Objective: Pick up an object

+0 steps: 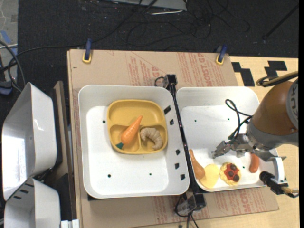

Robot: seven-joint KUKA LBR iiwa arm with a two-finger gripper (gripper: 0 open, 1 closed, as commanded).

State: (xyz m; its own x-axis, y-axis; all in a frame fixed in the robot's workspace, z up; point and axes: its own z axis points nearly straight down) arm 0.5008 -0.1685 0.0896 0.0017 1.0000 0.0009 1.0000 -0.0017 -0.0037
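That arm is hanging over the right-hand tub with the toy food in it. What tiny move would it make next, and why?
Probably a short drop toward the near edge. The pincer sits above bare floor of the right tub, while the toy food lies just below it in the picture: a drumstick, a yellow piece and a small tart. Nothing shows between its tips.

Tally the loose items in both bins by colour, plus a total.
Orange: 3 — plastic carrot in the yellow divided plate, drumstick-shaped piece, small sausage-shaped piece
Beige: 1 — curled shrimp-like piece, also in the plate
Yellow: 2 — the plate, flat yellow piece
Red and yellow: 1 — round tart-like piece
Total: 7
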